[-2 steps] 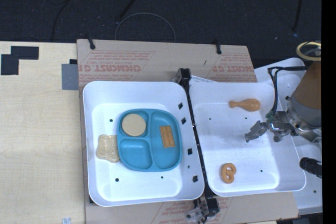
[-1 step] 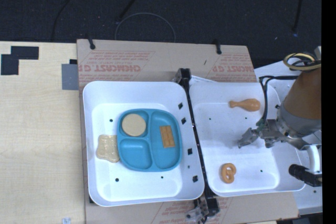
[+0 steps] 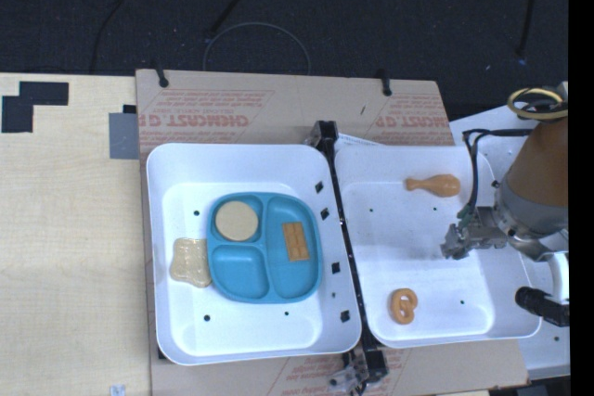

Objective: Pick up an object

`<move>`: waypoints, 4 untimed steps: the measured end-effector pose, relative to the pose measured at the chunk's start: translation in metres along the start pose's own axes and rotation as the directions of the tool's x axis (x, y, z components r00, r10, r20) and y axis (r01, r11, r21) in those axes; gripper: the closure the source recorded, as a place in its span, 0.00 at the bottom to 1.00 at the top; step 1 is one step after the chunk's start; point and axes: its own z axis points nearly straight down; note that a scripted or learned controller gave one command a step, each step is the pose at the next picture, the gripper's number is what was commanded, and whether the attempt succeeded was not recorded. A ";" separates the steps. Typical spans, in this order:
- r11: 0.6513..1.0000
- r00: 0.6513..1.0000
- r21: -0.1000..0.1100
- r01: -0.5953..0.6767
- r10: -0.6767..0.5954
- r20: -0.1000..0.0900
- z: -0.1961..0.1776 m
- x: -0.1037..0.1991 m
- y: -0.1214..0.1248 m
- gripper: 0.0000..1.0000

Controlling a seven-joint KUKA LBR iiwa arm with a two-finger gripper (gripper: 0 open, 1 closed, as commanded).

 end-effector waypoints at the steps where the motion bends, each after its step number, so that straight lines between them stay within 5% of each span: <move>1: 1.000 1.000 -0.008 0.007 -0.007 0.003 -0.060 0.002 -0.006 1.00; 2: 1.000 1.000 -0.009 0.005 -0.005 0.004 -0.117 -0.009 -0.007 1.00; 3: 1.000 1.000 -0.005 0.006 -0.006 0.002 -0.134 -0.010 -0.007 1.00; 4: 1.000 1.000 -0.001 0.009 -0.009 -0.001 -0.117 0.038 0.008 1.00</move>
